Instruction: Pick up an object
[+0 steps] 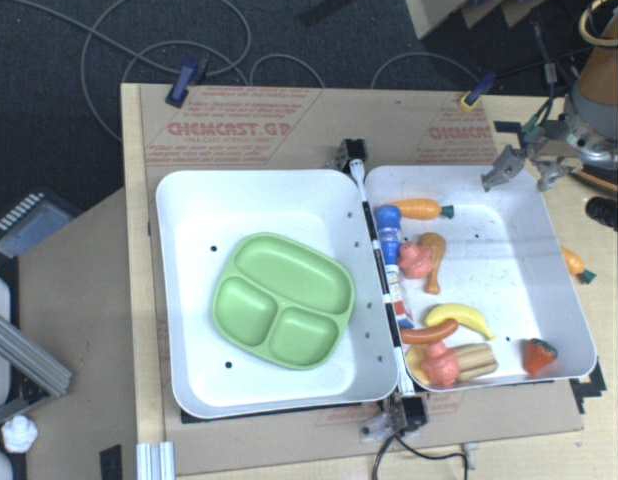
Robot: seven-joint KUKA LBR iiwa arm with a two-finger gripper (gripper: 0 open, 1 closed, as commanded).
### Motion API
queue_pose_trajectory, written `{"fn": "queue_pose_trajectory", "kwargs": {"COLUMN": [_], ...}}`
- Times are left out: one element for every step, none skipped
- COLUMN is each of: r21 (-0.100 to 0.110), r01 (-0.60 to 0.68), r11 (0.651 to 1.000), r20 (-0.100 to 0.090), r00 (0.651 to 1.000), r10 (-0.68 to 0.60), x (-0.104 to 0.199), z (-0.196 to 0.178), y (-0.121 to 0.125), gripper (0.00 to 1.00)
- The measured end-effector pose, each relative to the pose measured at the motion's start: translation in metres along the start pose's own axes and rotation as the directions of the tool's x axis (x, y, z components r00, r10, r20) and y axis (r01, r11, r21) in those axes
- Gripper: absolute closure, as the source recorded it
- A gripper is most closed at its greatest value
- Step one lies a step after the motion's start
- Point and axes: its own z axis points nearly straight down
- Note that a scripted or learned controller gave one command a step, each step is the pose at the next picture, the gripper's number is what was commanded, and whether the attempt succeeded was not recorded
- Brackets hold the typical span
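Camera view: you see the gripper point(524, 168) hovering open and empty over the right bin's point(509, 243) far corner, toys below.

I find open floor across the upper and middle right of the right bin point(549, 230), while toy food crowds its left wall and near edge, from carrot point(419, 208) down to strawberry point(538, 355), and the green plate point(282, 300) fills the left bin's point(179, 268) centre.
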Motion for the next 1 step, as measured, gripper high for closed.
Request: {"fn": "queue_pose_trajectory", "kwargs": {"r21": [0.002], "r01": [0.0], "r11": [1.0], "r20": [-0.001], "r00": [1.0], "r10": [0.0], "x": [0.0635], "z": [0.0563], "y": [-0.0785], "gripper": [0.0]}}
